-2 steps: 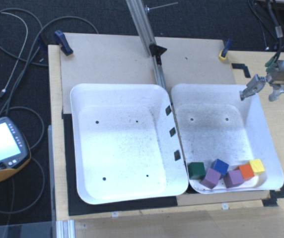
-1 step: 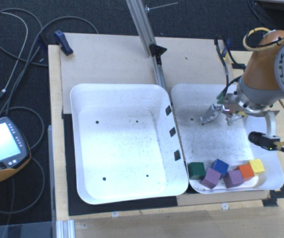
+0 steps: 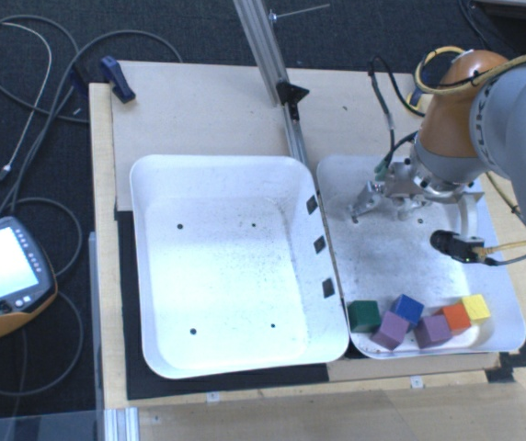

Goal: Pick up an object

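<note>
Several small blocks lie in a row along the near edge of the right bin (image 3: 401,255): a green one (image 3: 364,315), a purple one (image 3: 393,328), a blue one (image 3: 408,308), a second purple one (image 3: 433,330), an orange one (image 3: 456,317) and a yellow one (image 3: 475,308). My gripper (image 3: 366,205) hangs over the far part of this bin, near its left wall, well away from the blocks. Nothing shows in it. The grey arm with its orange band (image 3: 456,108) comes in from the upper right.
The left bin (image 3: 217,265) stands beside the right one, with a raised wall between them. A slanted metal rail (image 3: 263,44) runs down to the bins' far edge. A blue clamp (image 3: 116,78) lies at the bench's far left. A black cable connector (image 3: 456,244) hangs by the arm.
</note>
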